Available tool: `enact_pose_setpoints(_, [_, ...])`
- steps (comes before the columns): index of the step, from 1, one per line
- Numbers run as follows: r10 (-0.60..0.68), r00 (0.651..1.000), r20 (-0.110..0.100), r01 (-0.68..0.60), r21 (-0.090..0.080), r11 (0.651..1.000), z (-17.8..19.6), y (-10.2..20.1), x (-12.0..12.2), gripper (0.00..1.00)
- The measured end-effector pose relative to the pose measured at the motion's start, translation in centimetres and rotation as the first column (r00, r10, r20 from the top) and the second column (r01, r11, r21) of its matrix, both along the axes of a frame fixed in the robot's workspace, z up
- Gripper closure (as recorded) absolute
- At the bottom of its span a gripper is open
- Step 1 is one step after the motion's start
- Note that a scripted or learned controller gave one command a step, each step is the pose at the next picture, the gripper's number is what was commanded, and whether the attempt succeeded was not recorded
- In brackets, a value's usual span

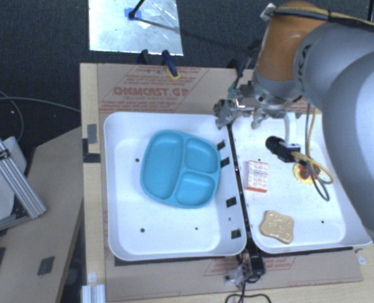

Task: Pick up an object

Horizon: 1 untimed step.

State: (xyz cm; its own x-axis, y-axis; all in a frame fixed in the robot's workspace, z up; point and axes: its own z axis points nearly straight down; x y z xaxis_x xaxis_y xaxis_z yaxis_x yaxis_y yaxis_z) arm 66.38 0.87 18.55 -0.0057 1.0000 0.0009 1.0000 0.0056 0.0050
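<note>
The pincer [241, 117] hangs over the far end of the wall between the two bins; whether it is open or shut cannot be told, and nothing shows in its grasp. A packet [258, 175] lies just nearer than it in the right bin [329, 223], with toast [277, 226] nearer still. To its left, a blue plate [177, 169] sits in the left bin [125, 223].

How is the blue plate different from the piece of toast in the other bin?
The plate is blue and by far the larger; the toast is tan and small. The plate has three compartments; the toast is a plain slab. The plate lies in the left bin, the toast in the right bin. Both lie flat, with rounded corners.
</note>
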Motion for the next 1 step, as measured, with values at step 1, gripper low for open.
enact_pose_setpoints(1, [0.001,1.000,0.003,-0.001,0.000,1.000,17.16,6.06,0.54,0.00])
